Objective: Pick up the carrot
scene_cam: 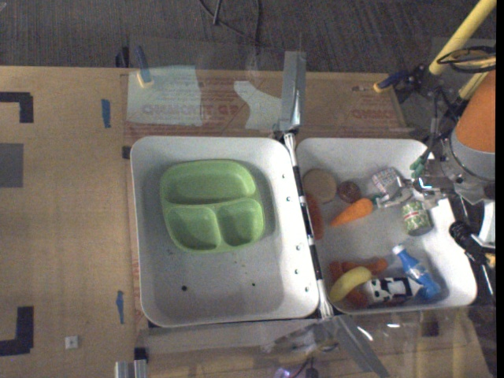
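Here the carrot lies slantwise in the right bin, its leafy end at the pincer, which seems placed to grasp it; whether it pinches, I cannot tell.

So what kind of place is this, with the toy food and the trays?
Probably a robotics lab bench set up for grasping practice. Two white bins sit side by side on a taped board, one holding a green divided plate, the other toy groceries like a carrot and banana, with the arm's pincer reaching in.
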`<state>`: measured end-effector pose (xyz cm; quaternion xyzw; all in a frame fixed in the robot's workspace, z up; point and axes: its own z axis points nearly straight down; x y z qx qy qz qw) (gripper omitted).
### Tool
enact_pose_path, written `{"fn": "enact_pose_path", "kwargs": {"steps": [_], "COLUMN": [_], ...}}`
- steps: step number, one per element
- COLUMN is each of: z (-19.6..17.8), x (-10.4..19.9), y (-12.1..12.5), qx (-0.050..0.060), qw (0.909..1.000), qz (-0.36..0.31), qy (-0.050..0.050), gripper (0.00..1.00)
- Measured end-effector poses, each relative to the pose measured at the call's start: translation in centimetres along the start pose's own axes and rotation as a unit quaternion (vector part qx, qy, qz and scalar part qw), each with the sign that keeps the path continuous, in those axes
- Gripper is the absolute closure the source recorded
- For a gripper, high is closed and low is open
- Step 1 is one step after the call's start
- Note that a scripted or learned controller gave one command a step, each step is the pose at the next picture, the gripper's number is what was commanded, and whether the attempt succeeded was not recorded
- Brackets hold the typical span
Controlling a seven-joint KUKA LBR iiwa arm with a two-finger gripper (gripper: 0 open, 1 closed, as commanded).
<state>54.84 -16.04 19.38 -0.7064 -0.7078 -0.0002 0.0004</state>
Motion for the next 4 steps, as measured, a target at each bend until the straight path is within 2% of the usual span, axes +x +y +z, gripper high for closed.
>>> {"fn": "enact_pose_path", "kwargs": {"steps": [1,2,3,4], "z": [10.7,9.6,10.5,0.9], "x": [5.7,5.6,4.2,8.3], "y": [1.3,1.4,2.7,-0.6], "qx": [-0.002,-0.003,0.0,0.0], "qw": [0.9978,0.9977,0.9905,0.9951], "qz": [0.066,0.067,0.138,0.099], "qy": [0.0,0.0,-0.001,0.0], "gripper": [0.0,1.0,1.0,1.0]}}
